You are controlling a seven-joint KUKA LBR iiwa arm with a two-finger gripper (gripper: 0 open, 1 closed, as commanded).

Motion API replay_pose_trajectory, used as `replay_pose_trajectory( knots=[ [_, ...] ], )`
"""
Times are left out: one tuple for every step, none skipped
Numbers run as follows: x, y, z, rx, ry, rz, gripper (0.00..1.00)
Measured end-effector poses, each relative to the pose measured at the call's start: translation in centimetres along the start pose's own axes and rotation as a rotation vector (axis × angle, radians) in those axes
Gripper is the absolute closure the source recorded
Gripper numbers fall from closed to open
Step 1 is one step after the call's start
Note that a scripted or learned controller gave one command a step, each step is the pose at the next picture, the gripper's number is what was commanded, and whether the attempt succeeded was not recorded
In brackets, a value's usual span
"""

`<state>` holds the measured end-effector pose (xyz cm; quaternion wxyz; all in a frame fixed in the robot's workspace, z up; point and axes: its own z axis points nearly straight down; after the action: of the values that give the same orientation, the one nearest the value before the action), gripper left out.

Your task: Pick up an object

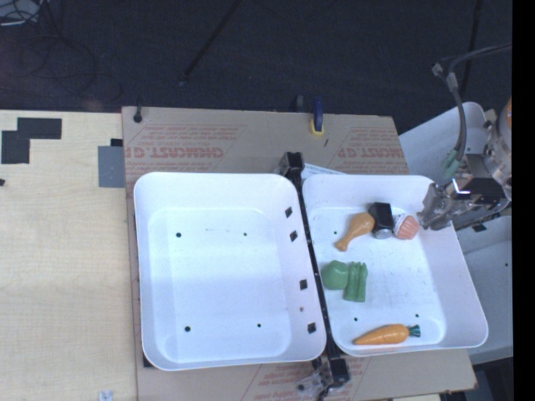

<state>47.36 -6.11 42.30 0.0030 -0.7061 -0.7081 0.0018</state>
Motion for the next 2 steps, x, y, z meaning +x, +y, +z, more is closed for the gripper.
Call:
replay_pose_trajectory(
  knots=[
    [6.5,0.2,-2.5,-0.006,-0.001,-0.004,1.0],
    [12.5,0.2,-5.2,-0.006,-0.001,-0.004,1.0]
  ],
)
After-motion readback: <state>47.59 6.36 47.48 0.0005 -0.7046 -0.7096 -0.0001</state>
